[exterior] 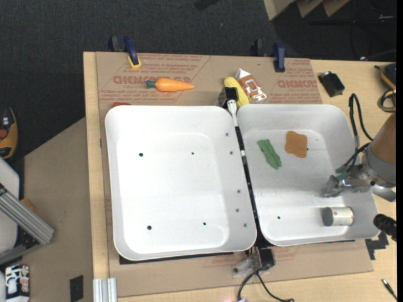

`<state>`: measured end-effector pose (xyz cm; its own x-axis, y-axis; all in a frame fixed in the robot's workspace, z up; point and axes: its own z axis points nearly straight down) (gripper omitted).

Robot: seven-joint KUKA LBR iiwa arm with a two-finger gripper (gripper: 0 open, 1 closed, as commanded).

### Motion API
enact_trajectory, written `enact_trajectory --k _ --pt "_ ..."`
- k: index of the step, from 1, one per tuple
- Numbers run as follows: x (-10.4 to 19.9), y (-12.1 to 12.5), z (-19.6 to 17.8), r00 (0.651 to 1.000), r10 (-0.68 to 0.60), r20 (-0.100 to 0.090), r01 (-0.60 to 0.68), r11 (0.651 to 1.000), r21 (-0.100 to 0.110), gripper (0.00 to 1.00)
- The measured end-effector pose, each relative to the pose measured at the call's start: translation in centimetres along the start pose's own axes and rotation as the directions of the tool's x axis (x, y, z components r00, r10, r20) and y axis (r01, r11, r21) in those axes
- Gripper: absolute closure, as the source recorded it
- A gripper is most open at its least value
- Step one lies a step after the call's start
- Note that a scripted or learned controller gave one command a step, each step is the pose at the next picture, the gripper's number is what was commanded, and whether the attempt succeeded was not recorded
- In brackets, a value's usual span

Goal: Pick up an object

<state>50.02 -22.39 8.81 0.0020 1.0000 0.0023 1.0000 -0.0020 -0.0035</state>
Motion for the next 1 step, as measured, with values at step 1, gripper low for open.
enact_trajectory --k 1 --pt "-0.02 0.14 -1.1 1.0 -0.001 0.003 0.001 1.0 -0.005 1.0"
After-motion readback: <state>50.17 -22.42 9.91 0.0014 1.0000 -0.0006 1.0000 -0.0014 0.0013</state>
